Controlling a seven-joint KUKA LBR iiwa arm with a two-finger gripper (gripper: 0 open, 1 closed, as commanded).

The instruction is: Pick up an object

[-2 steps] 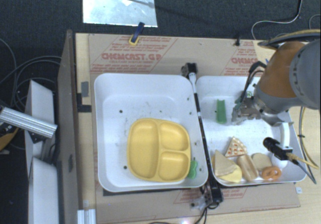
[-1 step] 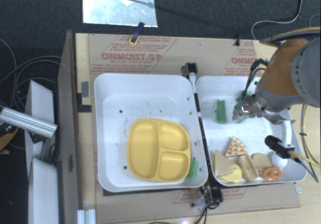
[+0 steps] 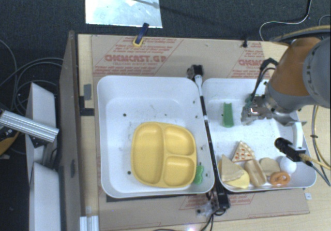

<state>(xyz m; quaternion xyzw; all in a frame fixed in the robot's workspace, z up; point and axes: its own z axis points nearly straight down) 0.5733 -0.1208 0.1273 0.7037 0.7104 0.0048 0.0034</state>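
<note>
Yellow plate [image 3: 164, 153] with compartments lay in the left bin [image 3: 116, 95], near me. In the right bin [image 3: 295, 181] I saw food pieces at the near edge: a pizza slice [image 3: 242, 151], a small orange ring [image 3: 280, 177] and pale pieces. Farther in, a green block [image 3: 227, 114] lay alone. The gripper [image 3: 252, 113] hung just beside it; how it stood, I could not tell.

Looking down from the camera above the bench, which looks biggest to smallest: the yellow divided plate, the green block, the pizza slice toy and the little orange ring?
1. Yellow divided plate, by far the largest.
2. Pizza slice toy and green block look about alike, so I won't rank them.
3. Orange ring, the smallest.
</note>
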